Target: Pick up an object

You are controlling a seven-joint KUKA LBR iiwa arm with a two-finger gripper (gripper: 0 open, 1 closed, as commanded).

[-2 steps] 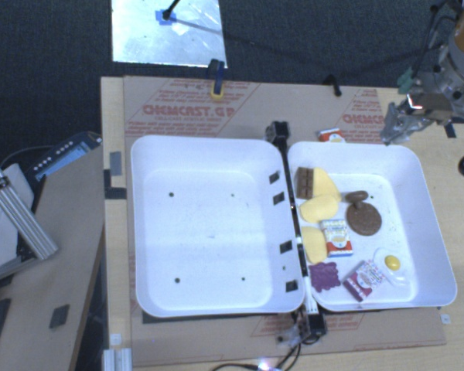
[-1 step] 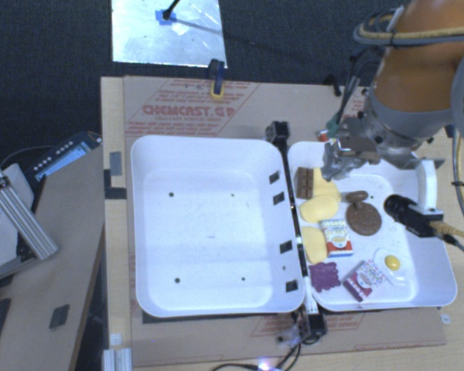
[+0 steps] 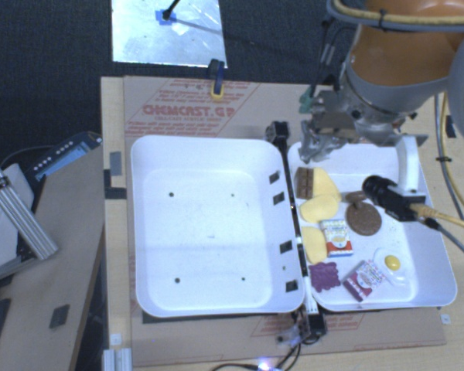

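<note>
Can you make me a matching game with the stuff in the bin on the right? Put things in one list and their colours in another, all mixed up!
Things:
1. round cookie
2. grape bunch
3. small round candy
4. chocolate bar

Colours:
A. purple
B. yellow
C. dark brown rectangle
D. brown circle

Pairs: 1-D, 2-A, 3-B, 4-C

All four lie in the right bin, below the gripper.
</note>
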